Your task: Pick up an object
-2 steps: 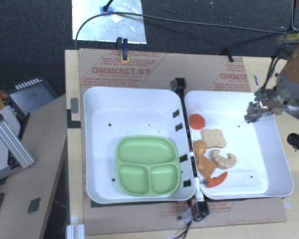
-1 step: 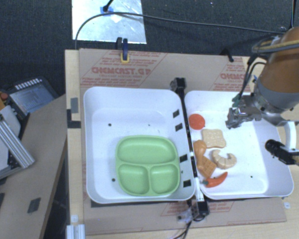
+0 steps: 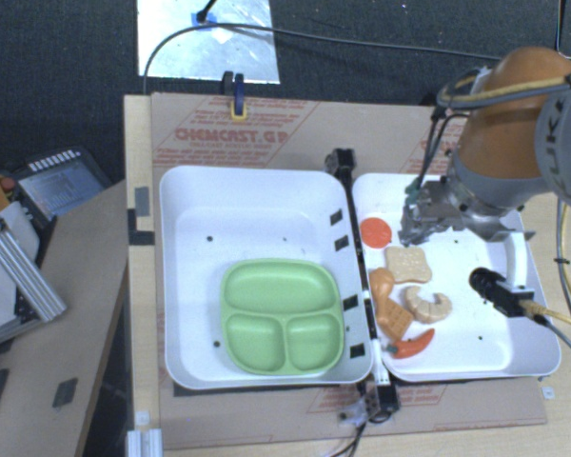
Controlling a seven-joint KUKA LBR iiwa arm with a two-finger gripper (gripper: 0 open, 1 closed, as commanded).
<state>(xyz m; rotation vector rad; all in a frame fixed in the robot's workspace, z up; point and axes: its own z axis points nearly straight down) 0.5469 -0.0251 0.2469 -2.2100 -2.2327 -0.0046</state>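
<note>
Right now gripper [image 3: 415,228] sits just above bread slice [image 3: 408,264] — fingers' state can't tell.

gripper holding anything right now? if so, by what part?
Cannot tell. The gripper sits just above the bread slice in the right bin; no object visibly between its fingers.

We see the arm [image 3: 538,141] as a bulky rounded body, grey on its outer shell with a broad orange band [image 3: 514,112] swelling above the wrist. Thin dark cables [image 3: 438,136] run down beside the band to the wrist. Below it sits a grey metal gripper [image 3: 417,227], boxy and dark in its recesses. A black cylinder [image 3: 495,291] juts beside a white bracket.
</note>
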